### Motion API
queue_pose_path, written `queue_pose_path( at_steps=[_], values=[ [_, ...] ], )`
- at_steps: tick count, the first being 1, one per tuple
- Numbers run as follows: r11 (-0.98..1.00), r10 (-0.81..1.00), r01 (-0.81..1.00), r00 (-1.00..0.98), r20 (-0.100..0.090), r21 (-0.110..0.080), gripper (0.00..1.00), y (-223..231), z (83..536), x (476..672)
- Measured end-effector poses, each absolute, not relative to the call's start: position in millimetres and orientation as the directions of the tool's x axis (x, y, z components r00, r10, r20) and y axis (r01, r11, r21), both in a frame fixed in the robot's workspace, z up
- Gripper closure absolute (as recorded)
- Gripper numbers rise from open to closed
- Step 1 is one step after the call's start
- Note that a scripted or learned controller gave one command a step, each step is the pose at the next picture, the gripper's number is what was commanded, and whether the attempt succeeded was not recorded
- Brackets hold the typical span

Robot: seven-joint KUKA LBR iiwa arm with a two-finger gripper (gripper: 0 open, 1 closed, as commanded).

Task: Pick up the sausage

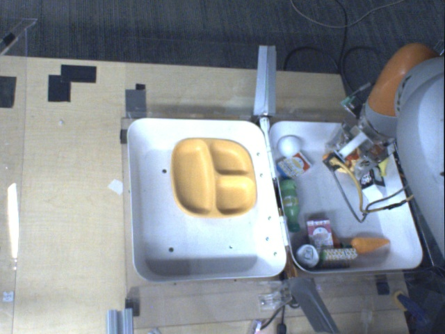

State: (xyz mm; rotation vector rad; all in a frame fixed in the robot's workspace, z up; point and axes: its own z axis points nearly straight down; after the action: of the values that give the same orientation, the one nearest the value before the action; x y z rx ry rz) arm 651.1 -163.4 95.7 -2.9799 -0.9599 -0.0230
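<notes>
The sausage (370, 243), an orange-brown stubby cylinder, lies on its side near the front right corner of the right bin (403, 256). The gripper (344, 155) hangs over the back right part of that bin, well behind the sausage and apart from it. Cables and the wrist body crowd around the gripper's tip. I see nothing clearly held in it.
The right bin also holds a white round object (288, 145), a small packet (294, 165), a green bottle (289, 204), a red box (320, 231), a can (308, 256) and a dark bar (338, 255). A yellow divided plate (212, 176) sits in the left bin (153, 249).
</notes>
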Motion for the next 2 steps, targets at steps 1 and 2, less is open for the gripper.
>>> queue_pose_path(
  at_steps=[1, 2],
  values=[
    [-0.945, 0.326, 0.326, 0.945, 0.037, -0.016, 1.00, -175, 98, 645.8],
    [-0.947, 0.321, 0.321, 0.947, 0.005, 0.002, 1.00, -201, 243, 652.8]
  ],
)
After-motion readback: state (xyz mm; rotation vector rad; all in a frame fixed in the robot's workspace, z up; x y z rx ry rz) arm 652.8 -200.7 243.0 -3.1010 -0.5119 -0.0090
